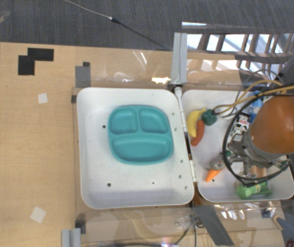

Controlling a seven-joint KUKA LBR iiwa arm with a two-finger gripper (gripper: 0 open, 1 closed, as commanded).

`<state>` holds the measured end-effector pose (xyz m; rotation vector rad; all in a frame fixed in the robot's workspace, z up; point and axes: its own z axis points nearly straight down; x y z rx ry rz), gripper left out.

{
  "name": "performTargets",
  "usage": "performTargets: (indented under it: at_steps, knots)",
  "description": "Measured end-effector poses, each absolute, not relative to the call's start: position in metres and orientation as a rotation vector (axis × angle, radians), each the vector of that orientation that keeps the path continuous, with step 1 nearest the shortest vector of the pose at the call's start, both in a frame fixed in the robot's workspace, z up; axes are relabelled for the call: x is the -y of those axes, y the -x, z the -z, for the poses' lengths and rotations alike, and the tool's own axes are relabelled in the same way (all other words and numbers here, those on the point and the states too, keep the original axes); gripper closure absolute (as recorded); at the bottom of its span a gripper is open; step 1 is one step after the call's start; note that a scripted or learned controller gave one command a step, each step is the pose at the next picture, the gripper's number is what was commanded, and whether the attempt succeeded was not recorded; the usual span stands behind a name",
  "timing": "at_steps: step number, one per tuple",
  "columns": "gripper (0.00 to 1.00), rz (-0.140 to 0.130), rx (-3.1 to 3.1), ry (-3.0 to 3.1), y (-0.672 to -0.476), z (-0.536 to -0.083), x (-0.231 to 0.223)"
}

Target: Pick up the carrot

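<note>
- The arm (278, 125) comes in from 3 o'clock and hangs over the right bin (286, 189), its orange band filling that corner of the view.
- The claw (239, 161) sits under the wrist, wrapped in cables; whether it is spread or pressed together, I cannot tell from here.
- The carrot (212, 175) lies on the right bin's floor toward 7 o'clock, small and orange, just beside the claw's 9 o'clock side, with a greyish bit touching its upper end.
- A green piece (253, 190) lies at the bin's 6 o'clock edge, right below the wrist.
- Up at 11 o'clock in that bin, a banana (192, 122) rests against the dividing wall, with a red pepper with a green top (200, 129) touching it.
- The left bin (93, 189) carries a teal divided plate (140, 134) in its middle.
- Both bins sit side by side on the wooden counter (29, 153).
</note>
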<state>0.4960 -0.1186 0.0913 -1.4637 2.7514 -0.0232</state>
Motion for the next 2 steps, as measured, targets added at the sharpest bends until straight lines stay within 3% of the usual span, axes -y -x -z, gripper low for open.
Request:
performTargets:
  at_steps: [1,2]
  knots:
    - [0.00,0.020,-2.779,1.418,-0.495,-0.091,0.092]
    - [1.00,0.026,-2.773,1.418,-0.498,-0.103,0.092]
